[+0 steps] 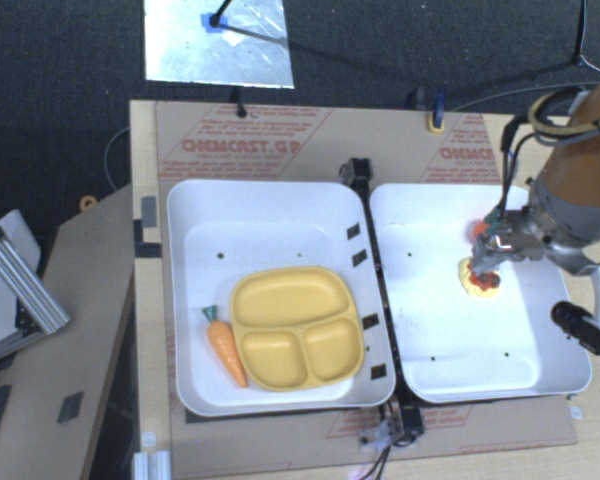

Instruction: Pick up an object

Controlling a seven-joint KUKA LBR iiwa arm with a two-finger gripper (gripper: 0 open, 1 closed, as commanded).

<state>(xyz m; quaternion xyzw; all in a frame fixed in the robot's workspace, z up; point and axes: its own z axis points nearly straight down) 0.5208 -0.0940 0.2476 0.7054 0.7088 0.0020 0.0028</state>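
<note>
One fixed camera looks down at a slant from above the tabletop (280,133), far enough to take in both white bins (195,268).

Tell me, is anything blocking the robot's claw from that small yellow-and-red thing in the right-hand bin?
Nothing visible. The gripper sits directly over the small yellow-and-red object in the right white bin, with no other item around it.

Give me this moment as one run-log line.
arm: over right bin | gripper: above small yellow-red object | grasp: cannot tell | left bin: yellow tray, carrot
</note>
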